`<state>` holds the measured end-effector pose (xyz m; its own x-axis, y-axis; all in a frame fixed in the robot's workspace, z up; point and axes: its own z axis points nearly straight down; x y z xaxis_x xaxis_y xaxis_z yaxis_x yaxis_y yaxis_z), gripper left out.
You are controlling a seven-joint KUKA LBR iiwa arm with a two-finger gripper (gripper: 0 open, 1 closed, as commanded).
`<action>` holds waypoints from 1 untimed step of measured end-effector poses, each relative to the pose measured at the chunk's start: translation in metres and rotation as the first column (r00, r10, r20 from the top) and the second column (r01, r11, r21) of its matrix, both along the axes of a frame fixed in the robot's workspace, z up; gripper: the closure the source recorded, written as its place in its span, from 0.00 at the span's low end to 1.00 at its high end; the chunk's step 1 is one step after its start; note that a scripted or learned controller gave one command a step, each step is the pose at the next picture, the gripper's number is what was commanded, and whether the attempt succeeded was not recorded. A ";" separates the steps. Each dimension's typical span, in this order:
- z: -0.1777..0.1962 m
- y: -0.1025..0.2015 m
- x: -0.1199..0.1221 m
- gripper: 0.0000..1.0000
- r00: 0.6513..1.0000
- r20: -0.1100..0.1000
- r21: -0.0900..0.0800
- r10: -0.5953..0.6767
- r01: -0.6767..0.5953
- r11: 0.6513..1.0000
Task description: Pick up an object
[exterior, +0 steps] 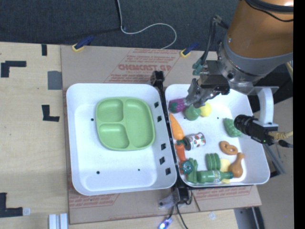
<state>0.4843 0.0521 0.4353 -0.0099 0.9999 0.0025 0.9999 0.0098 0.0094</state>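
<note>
green bottle [209,176] lies nearest, at the right bin's [257,178] six o'clock; gripper [196,100] hangs low at eleven o'clock, just above a green toy [192,112], probably lining up a grasp; its spread i cannot tell

Red print on cardboard sheet [143,68], seemingly unreadable

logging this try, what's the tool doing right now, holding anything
Tool: low in the right white bin, over the small round green toy beside the yellow one; open, shut or holding cannot be told.
</note>
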 end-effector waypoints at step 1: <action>0.051 0.059 0.000 1.00 1.000 -0.005 -0.001 -0.003 0.003 1.000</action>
